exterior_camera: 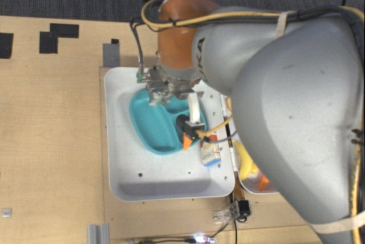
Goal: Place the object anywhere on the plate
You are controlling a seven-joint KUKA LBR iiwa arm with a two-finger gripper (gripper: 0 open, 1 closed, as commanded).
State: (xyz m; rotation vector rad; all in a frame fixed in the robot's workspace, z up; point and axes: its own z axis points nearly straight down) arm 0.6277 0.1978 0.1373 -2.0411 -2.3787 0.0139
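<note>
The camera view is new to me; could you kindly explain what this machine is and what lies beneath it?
This single picture is taken from a fixed camera above the bench, looking down at a slant. The big grey shape is a robot arm reaching in from the right, and the orange band sits just above its wrist. At its tip is the gripper, which hangs over the far edge of a teal plate. The plate lies in a shallow white bin. Beside the plate's right edge are a small orange object and a blue and white packet. Further right, a yellow thing peeks out from under the arm. I cannot tell whether the gripper holds anything.
</note>
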